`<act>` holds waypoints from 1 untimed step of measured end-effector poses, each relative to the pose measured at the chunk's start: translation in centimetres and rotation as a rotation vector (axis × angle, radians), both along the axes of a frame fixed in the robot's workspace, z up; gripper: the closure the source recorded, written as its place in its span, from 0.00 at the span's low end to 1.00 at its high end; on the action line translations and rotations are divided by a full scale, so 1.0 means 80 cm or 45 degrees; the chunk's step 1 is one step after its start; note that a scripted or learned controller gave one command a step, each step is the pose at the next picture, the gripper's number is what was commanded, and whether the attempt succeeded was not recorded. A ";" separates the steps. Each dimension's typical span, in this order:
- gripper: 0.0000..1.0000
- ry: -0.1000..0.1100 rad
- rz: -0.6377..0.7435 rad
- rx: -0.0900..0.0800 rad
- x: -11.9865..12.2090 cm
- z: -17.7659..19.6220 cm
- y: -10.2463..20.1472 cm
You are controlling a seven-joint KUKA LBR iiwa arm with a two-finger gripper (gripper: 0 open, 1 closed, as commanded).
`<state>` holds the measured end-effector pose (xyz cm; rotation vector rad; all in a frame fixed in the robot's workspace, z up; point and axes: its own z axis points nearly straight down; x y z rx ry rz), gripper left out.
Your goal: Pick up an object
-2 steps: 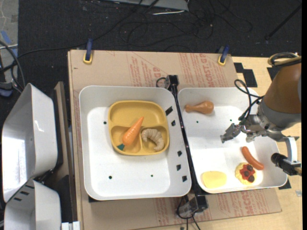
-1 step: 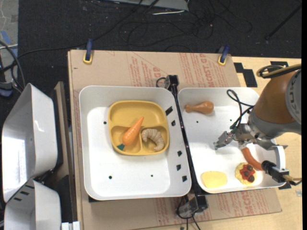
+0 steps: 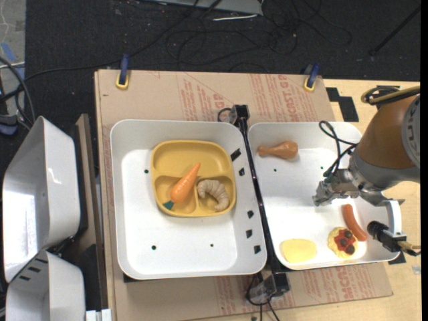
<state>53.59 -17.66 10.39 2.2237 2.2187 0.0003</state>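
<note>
In the camera view, the gripper (image 3: 326, 194) is at the right of the frame, low over the right bin (image 3: 294, 199); whether it is closed I cannot tell. A sausage (image 3: 355, 222) lies just right below it. A drumstick (image 3: 279, 150) lies upper in this bin. The yellow plate (image 3: 194, 177) in the left bin (image 3: 134, 199) holds a carrot (image 3: 184, 183).

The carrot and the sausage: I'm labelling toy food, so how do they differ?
The carrot is orange, tapered and larger; the sausage is red, slimmer and even in width. The carrot lies in the yellow plate in the left bin; the sausage lies on the right bin floor. Both are elongated and lie diagonally.
</note>
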 end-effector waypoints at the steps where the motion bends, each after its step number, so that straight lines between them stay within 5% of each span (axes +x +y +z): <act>1: 1.00 -0.008 0.006 -0.003 0.009 0.078 -0.001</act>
